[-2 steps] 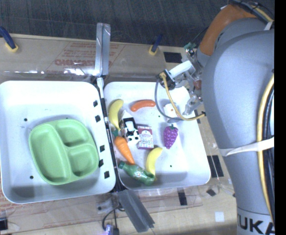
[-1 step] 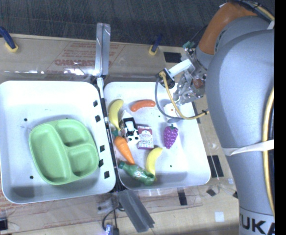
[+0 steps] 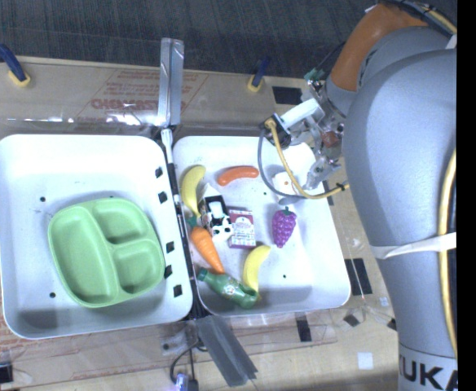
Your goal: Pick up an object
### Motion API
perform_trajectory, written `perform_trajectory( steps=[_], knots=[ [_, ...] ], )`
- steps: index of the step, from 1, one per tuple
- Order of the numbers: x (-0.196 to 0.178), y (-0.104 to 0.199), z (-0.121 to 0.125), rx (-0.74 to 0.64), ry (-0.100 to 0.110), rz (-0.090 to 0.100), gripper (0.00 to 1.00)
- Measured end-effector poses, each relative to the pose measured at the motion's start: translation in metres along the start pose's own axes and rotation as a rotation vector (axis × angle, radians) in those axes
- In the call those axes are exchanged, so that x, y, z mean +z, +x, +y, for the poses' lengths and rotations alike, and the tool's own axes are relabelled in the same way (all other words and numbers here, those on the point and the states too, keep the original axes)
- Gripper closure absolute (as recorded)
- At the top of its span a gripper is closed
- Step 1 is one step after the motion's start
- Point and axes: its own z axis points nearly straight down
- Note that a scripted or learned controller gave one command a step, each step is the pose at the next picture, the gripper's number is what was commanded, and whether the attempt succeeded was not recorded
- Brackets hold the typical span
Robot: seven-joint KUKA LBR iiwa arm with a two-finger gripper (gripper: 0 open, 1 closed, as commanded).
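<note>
The claw (image 3: pixel 323 157) hangs over the upper right part of the shallow white right bin (image 3: pixel 336 279); whether it is open or holds anything I cannot tell. Just below it in that bin lies a purple plastic grape bunch (image 3: pixel 284 226), with a small maroon carton (image 3: pixel 241 227) beside. A descent could miss the grapes or nudge them against the carton.

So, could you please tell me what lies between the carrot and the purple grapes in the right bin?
In the camera view, a small pink-and-white carton lies between the carrot and the purple grapes, with a black-and-white toy just left of it.
</note>
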Motion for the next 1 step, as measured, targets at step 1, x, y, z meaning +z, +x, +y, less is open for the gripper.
perform_trajectory(
  steps=[1],
  knots=[
    [0.0847,-0.0412,-0.0487,-0.161,-0.007,0.004,0.0]
  ],
)
